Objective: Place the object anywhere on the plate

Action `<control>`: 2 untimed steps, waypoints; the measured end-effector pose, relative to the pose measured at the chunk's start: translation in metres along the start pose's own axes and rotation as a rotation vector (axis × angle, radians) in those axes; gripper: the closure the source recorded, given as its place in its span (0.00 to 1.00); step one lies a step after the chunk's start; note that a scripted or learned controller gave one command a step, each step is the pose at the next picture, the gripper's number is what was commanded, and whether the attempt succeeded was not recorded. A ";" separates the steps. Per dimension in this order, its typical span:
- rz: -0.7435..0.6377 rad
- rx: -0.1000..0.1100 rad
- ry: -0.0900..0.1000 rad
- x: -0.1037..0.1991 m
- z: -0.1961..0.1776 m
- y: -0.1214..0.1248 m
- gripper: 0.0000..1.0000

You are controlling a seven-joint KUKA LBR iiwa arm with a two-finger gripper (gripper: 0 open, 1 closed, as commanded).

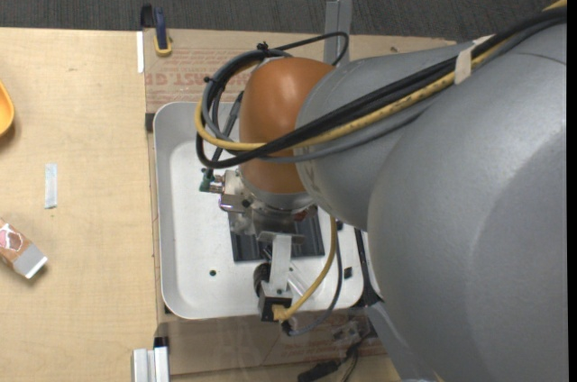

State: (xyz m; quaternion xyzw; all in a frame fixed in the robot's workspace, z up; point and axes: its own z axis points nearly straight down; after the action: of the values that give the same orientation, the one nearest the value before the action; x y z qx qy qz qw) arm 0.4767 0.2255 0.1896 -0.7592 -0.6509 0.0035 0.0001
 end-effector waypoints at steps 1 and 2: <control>0.001 0.000 0.000 0.000 0.000 0.000 0.00; 0.075 -0.002 0.000 -0.050 -0.101 0.036 0.00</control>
State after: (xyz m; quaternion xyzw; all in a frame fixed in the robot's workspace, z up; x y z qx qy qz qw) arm 0.5053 0.1712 0.2903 -0.7832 -0.6218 0.0028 -0.0005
